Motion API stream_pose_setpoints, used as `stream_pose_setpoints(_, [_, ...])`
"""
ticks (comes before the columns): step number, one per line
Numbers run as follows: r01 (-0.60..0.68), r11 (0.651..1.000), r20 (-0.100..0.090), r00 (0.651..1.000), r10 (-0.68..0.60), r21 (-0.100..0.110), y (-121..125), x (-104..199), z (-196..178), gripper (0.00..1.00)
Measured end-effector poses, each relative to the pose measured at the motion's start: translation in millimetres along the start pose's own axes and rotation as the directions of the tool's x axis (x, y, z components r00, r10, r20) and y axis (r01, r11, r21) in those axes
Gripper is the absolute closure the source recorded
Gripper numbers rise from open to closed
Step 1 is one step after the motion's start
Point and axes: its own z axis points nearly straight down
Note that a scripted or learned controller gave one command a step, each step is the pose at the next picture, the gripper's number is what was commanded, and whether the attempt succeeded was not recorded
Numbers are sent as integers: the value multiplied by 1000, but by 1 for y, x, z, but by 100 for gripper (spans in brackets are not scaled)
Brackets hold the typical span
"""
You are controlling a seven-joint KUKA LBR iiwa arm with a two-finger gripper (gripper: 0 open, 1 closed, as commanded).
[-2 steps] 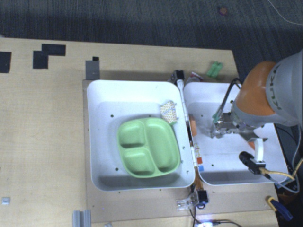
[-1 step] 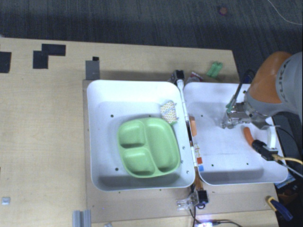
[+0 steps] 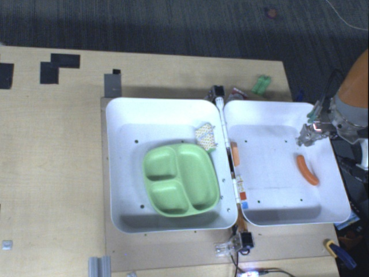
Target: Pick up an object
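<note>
Orange sausage-shaped object (image 3: 307, 170) lies at the frame's right, inside the right white bin (image 3: 271, 212). Gripper (image 3: 309, 134) hovers just above-left of it, empty; its state cannot be told. Recommended: centre over the object, straddle its narrow width, then descend.

Smooth, faintly glossy white plastic bins (image 3: 173, 111) sit on a matt pale wood counter (image 3: 52, 172), the green divided plate (image 3: 180, 179) smooth matt plastic.
</note>
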Motion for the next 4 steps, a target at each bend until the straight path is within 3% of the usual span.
stream_pose_setpoints(1, [1,1000,-1,1000,-1,1,0,1,1,0])
stream_pose_setpoints(2, [0,1000,-1,1000,0,-2,-54,51,63,0])
stream_pose_setpoints(3, [2,1000,-1,1000,-2,-2,-20,81,63,0])
stream_pose_setpoints(4, [3,1000,-1,1000,-3,-1,17,78,64,0])
